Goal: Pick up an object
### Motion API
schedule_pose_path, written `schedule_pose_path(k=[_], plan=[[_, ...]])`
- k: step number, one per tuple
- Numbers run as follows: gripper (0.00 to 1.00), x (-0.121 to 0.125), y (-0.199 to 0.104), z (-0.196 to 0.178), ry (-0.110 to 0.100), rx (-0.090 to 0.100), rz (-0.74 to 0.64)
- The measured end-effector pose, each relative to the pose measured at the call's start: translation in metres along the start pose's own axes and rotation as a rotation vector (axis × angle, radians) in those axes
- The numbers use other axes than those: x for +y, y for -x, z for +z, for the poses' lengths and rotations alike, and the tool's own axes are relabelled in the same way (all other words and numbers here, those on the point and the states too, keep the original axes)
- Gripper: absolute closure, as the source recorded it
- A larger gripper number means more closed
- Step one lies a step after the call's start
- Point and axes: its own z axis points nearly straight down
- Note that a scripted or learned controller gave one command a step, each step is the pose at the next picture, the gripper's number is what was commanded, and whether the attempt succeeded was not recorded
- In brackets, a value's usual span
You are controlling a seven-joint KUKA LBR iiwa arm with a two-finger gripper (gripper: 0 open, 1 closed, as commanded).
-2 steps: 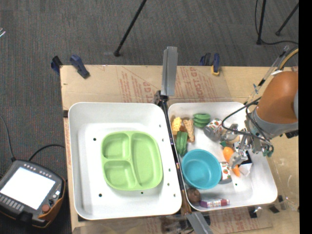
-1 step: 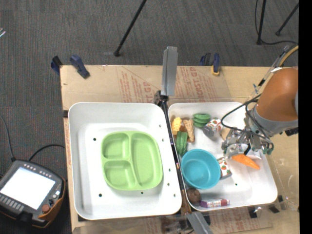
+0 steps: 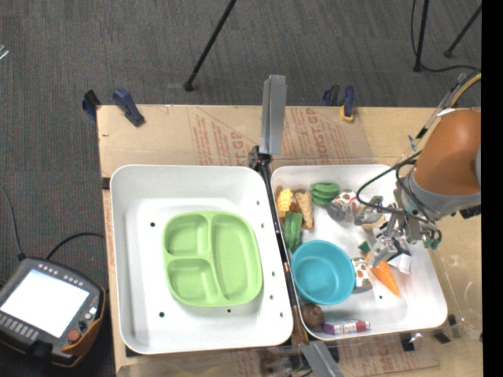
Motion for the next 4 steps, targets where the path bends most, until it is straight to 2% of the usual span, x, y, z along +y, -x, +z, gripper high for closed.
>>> schedule_pose_path(k=[1,2,3,4], plan=[[0.0,-0.005,-0.106,0.011,-0.003,0.005,-0.157],[1.0,-0.001,-0.104,0.002,-0.001,0.003,-0.164],[1.0,-0.008,-0.042,0.011,-0.002,0.004,0.19],[1.0,-0.005,0.004,0.01,-0.001,0.002,0.157]])
